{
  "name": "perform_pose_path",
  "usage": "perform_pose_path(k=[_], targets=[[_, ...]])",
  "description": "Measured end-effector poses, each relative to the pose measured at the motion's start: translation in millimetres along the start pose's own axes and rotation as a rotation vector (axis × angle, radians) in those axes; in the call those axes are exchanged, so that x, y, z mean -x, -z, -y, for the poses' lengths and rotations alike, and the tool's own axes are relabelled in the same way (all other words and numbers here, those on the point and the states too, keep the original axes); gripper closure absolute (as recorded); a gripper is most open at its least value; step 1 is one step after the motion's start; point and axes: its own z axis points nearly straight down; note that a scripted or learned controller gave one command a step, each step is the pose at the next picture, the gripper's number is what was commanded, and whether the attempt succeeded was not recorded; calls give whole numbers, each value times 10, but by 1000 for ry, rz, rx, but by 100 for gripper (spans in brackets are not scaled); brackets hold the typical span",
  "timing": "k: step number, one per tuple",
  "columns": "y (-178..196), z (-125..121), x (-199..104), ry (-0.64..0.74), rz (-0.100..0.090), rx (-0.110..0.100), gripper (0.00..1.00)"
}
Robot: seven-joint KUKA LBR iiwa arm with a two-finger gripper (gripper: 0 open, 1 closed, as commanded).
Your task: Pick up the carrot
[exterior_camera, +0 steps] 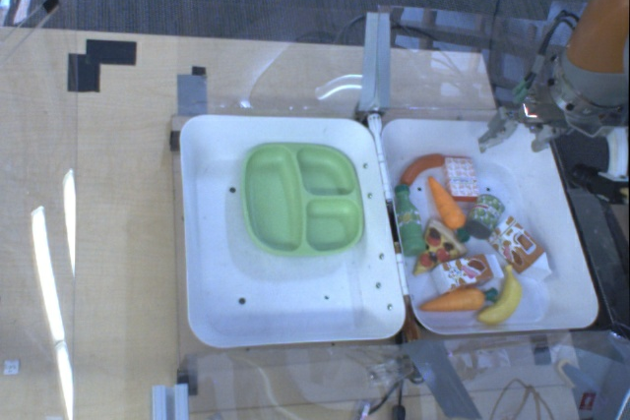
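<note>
In the right-hand bin (571, 241) on the desk (89, 211), the toy food lies heaped toward the middle and near edge. One carrot (445, 203) lies slanted in the middle of that bin, its tip toward the far left, just beside a curved red sausage (421, 166) and a small red-and-white box (461, 177). A second carrot (454, 300) lies along the near edge of the same bin, its green end pointing right and touching a yellow banana (503, 299) in the near right part. Between the two carrots sit a pizza slice (440, 241), a green can (486, 210) and two small printed cartons (518, 246). A dark green bottle (406, 221) lies against the bin's left wall.

The left-hand bin (207, 211) holds a pale green divided plate (301, 199), set near its centre.

The gripper (520, 128) hangs over the far right corner of the right bin, well apart from both carrots. Its two fingers (495, 134) are spread wide with nothing between them. Above it the grey wrist and orange band of the arm (600, 44) reach in from the right edge of the desk.

Black tape marks (96, 62) sit at the far left of the desk.
</note>
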Motion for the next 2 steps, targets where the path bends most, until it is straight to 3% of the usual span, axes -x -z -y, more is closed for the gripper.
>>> perform_pose_path(k=[1, 2], targets=[[-1139, 106, -261, -10, 1, 3, 0], [-1121, 522, -590, 115, 1, 6, 0]])
